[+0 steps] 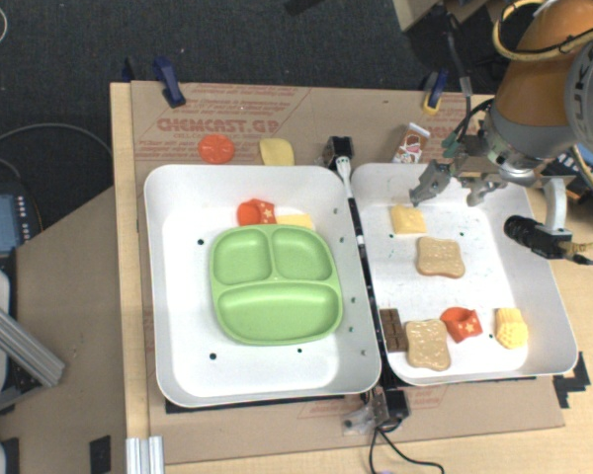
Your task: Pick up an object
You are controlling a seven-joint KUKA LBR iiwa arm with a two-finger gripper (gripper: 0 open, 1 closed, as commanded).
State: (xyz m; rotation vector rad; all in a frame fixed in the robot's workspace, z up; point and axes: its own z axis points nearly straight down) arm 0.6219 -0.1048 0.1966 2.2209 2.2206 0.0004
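A green divided plate (275, 282) sits in the left bin (173, 294). In the right bin (539, 294), a yellow cheese slice (407, 219) lies at the far left, just beside the gripper (453, 188), whose fingers spread wide, holding nothing.

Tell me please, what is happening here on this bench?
A robot arm reaches in from the right over the right bin. Its gripper is open and holds nothing; it hangs near the bin's far edge, just above a yellow cheese slice. Also in this bin lie two toast pieces, a chocolate bar, a red piece and a yellow piece. The left bin has a green divided plate. Nothing is picked up yet.
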